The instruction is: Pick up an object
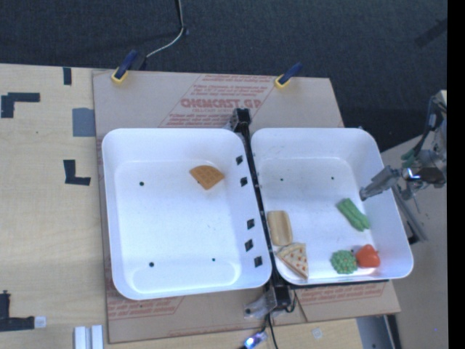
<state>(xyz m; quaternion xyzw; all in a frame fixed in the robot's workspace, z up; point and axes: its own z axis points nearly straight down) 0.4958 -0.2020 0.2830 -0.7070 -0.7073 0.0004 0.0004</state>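
Gripper (374, 186) poised over right white shallow plastic bin (305, 142) at its right rim, grey fingers' opening impossible to tell, nothing visibly held. Just below: green elongated toy vegetable (352, 214); further down, bumpy green broccoli piece (344, 262) touching red tomato piece (368, 256). Tan bread roll (280, 227) and triangular cracker wedge (294, 259) by divider. Orange waffle piece (206, 176) in left white bin (123, 144).

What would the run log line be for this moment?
claw: right bin's right rim | held: nothing seen | nearest: green pepper | left bin: waffle piece
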